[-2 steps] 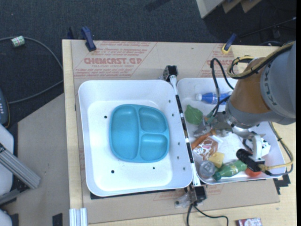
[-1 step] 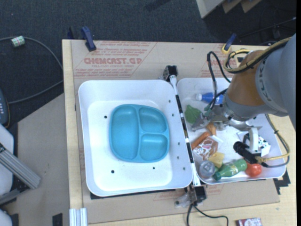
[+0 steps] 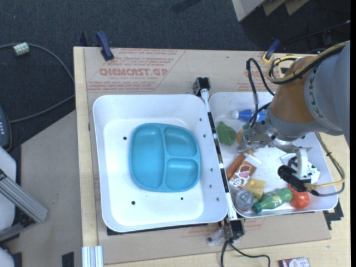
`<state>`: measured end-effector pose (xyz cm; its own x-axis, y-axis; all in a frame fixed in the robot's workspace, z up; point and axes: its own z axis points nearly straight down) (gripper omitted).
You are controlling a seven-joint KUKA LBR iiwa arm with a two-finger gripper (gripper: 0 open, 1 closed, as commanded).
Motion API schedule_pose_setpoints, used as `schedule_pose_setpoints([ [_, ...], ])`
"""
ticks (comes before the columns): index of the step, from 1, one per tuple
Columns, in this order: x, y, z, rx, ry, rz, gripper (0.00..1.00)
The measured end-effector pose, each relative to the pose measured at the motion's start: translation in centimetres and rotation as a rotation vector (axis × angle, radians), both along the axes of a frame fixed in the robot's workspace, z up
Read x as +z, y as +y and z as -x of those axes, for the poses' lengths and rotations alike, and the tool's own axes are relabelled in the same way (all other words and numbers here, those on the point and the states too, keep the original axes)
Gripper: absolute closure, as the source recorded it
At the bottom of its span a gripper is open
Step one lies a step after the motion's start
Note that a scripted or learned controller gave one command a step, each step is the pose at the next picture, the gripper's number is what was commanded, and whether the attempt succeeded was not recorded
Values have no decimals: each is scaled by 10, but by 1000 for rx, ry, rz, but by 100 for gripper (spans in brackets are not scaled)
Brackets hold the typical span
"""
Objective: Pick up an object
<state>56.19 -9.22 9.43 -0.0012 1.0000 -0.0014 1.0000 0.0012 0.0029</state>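
One gripper (image 3: 248, 143) hangs low in the right bin (image 3: 328, 204), beside a green leafy piece (image 3: 226, 133); from where I stand I cannot tell its state or whether it touches anything. Just below lie an orange carrot (image 3: 237, 163) and a patterned packet (image 3: 243, 174). Farther toward the near rim sit a green bottle (image 3: 272, 200) and a red tomato (image 3: 300, 199). Left bin (image 3: 105, 149) holds a blue divided plate (image 3: 164, 157).
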Motion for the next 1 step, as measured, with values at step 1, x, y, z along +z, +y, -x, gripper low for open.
schedule_pose_setpoints([
  [1,91,32,61,-1,2,-2,100],
])
